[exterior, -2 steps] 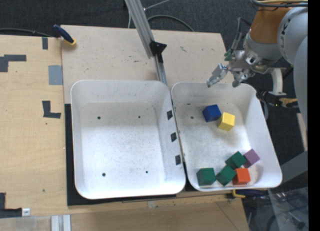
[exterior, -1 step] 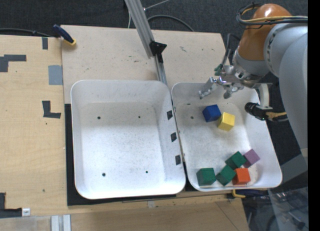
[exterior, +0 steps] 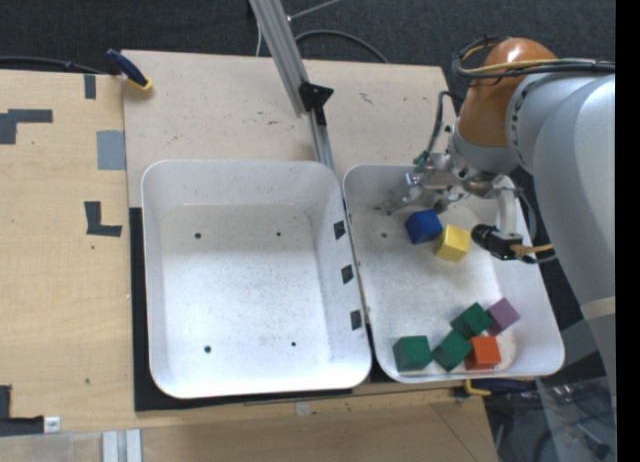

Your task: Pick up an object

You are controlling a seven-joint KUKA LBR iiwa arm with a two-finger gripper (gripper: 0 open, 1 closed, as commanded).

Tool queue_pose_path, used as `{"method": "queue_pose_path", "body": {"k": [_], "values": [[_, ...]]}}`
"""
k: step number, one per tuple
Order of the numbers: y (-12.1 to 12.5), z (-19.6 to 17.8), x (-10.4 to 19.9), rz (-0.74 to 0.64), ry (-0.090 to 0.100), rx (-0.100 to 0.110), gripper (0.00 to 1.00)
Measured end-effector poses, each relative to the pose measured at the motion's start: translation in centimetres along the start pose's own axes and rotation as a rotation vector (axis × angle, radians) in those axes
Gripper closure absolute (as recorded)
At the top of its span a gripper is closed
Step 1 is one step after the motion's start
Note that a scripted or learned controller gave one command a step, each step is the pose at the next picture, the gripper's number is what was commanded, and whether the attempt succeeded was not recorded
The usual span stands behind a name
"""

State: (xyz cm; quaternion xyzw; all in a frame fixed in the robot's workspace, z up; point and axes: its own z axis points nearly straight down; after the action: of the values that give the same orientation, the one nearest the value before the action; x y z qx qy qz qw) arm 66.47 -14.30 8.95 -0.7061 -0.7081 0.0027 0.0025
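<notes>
The arm reaches in from the right, its orange band above the wrist, and the hand hangs low over the far part of the right bin. Whether the hand is spread or pressed together cannot be told from this slant; nothing is plainly seen between its tips.

Just below the hand lies a blue cube, turned so that one corner points toward the near side of the bin. It has no long axis to speak of, being about equal on all sides. Whether the hand touches it cannot be told. Just beside it, to the right and slightly nearer, sits a yellow cube, also turned at an angle; the two look to be touching or almost so.

The other blocks crowd the near right corner of the same bin, well apart from the blue and yellow pair: a green block at the left of the group, a second green block next to it, a darker green block behind, an orange block at the right, and a purple block at the far right.

The left bin lies beside the right one, their rims meeting. A slanted metal rail crosses the bench above the bins.
</notes>
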Motion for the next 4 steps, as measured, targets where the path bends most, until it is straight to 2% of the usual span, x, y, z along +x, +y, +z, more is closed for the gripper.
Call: {"method": "queue_pose_path", "body": {"k": [1, 4], "values": [[0.2, -1.4, 0.1, -0.001, 0.000, -0.005, 1.00], [-0.1, -14.0, 0.7, 0.001, 0.000, -0.011, 1.00]]}}
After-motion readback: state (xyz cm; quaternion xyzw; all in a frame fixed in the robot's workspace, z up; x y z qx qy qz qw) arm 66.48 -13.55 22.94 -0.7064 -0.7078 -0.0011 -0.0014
